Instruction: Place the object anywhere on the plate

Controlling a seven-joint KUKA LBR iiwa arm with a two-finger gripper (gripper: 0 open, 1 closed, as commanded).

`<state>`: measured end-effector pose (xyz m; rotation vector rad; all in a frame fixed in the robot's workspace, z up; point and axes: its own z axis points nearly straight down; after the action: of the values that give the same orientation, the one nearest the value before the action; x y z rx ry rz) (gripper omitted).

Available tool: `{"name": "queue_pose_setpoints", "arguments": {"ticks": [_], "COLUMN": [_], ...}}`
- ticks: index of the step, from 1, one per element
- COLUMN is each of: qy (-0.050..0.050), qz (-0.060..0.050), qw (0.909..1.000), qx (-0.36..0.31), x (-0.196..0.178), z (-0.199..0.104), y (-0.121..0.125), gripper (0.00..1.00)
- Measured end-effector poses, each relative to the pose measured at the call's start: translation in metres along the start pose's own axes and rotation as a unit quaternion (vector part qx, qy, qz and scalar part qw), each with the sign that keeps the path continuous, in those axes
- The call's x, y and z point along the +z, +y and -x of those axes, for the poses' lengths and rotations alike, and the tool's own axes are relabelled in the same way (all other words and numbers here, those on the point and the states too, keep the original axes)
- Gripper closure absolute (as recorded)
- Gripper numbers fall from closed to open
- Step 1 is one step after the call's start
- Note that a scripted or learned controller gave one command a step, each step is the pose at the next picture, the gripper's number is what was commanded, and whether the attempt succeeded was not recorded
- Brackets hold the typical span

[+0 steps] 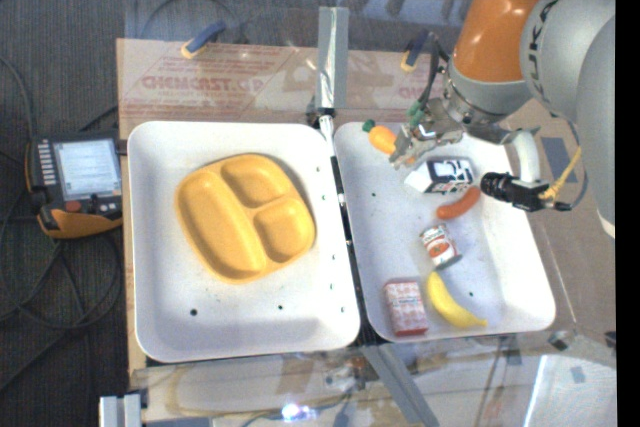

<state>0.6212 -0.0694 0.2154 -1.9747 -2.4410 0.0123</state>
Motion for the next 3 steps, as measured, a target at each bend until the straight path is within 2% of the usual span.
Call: {"name": "queue_pose_setpoints", "arguments": {"ticks": [1, 2, 3], "qy": [0.002, 0.002, 0.002], "qz": [-0.006, 0.000, 0.000], "qw": [0.9995, 0.9984, 0.9986], "qx": [-0.029, -0.056, -0.052], "x": [0.038, 0.035, 0.035], "z": [-0.059, -0.131, -0.155], "y": [0.001, -0.007, 0.008], "gripper": [1.00, 1.00, 1.00]}}
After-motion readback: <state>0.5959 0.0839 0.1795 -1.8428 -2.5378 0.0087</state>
